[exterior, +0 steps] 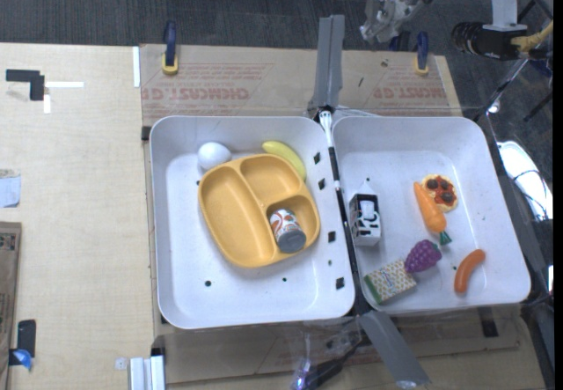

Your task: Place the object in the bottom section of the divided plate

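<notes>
A: Entry. The can (288, 229) lies on its side in the small section of the yellow divided plate (230, 212), the one toward the right bin, its lid end facing the camera. The plate sits in the left bin (176, 291).

B: Gripper?

A: The gripper (384, 21) hangs high, beyond the far rim of the right bin (501, 274), well apart from the can and up-right of it. Nothing shows between the fingers; whether they stand apart or together I cannot tell.

B: Step in hand, then?

A: Judged: the can may already be placed and the arm parked clear. If that section is not the bottom one, the next move calls for a descent across the divider (331, 71) onto the can, gripping across its round body.

B: Room?

A: Plate ridges hem the can on both sides. The banana (286, 158) and white egg (214, 154) crowd the plate's far edge. The near floor of the left bin offers room.
</notes>
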`<action>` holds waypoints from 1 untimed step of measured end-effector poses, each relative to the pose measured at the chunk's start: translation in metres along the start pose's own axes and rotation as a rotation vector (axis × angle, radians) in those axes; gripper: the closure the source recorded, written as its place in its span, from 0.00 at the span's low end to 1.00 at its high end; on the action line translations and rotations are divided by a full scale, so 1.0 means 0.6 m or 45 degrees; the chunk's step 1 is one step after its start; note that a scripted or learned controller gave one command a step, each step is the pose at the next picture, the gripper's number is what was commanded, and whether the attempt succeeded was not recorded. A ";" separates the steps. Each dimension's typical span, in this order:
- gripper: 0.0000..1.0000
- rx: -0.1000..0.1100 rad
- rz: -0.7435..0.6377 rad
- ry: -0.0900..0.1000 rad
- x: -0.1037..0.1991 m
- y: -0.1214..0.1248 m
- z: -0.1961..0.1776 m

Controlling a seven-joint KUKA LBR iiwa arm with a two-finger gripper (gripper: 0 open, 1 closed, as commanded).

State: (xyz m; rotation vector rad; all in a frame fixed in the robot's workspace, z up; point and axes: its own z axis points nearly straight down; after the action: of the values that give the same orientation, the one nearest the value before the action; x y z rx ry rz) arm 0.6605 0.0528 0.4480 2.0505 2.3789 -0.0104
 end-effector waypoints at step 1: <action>1.00 -0.001 0.041 0.004 0.040 0.004 0.213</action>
State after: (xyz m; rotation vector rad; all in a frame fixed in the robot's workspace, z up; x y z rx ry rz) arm 0.6589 0.0762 0.3198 2.0898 2.3465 -0.0058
